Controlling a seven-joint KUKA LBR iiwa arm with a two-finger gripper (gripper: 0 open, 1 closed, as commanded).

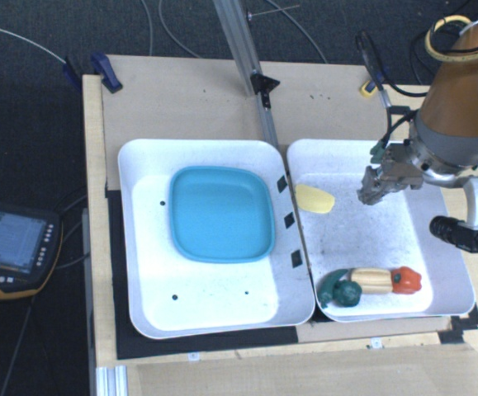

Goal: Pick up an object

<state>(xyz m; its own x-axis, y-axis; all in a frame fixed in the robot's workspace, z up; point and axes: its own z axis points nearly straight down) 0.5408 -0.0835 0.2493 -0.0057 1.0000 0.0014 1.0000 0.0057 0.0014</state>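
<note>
Tool [372, 190] above right bin; yellow piece [314, 199] just left.

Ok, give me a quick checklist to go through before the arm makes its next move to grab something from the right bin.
1. Something to pick lies in the right bin: ok. A yellow piece near its left wall, and a green toy, a tan block and a red toy along the near edge.
2. Gripper over the right bin: ok.
3. Gripper lined up over a piece: not ok, it hangs right of the yellow piece, over bare floor.
4. Gripper free of any load: cannot tell.
5. Yellow piece lies apart from the others: ok.
6. The three near-edge pieces apart from one another: not ok, they touch.
</note>
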